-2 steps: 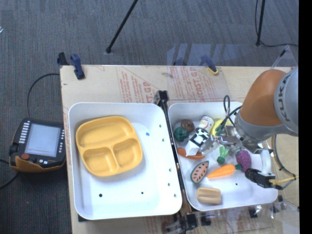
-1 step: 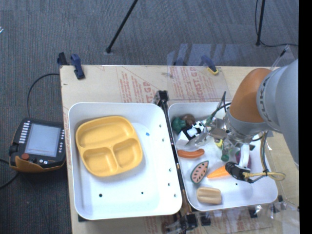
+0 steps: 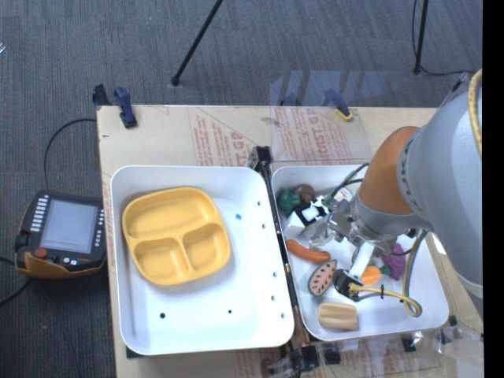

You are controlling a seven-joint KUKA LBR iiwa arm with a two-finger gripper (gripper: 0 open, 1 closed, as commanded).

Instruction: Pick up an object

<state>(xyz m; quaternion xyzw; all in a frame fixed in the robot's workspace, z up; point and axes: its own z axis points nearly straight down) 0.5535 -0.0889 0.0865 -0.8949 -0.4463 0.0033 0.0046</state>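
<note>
My gripper is low in the right bin, near its upper left part. Just left of it lie a green toy and a brown round piece. Below it an orange sausage-shaped toy lies on the bin floor, apart from the gripper. A watermelon slice and a tan bread piece lie nearer the front. A purple toy and a small orange piece sit under the wrist. Nothing can be seen held.
The left bin holds a yellow divided plate. A tablet-like pendant lies on the floor left of the bench. Clamps stand at the bench's far edge.
</note>
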